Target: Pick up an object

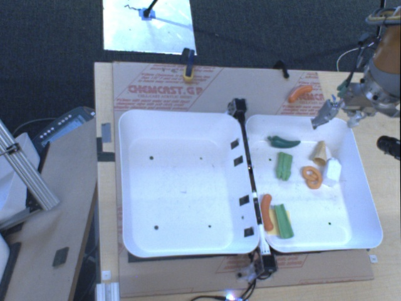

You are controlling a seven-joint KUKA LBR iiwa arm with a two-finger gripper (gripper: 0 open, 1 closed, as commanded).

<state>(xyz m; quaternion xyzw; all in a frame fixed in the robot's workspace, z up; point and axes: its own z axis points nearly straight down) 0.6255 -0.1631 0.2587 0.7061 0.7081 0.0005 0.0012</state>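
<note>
Two shallow white plastic bins side by side on the table (156,83): left bin (135,127) bare, right bin (362,187) holding seven items. Counted there: one dark green curved pepper (284,142), two light green ridged sticks (284,166) and (283,221), one orange-red sausage (266,210) touching the lower stick, one orange ring-shaped piece (312,176), one tan cone (321,150), one small white block (333,168). One more orange sausage-shaped piece (300,93) outside, behind the right bin. Jaws (337,115) above the right bin's far rim, spread apart, gripping nothing. Arm cut off at right edge.
</note>
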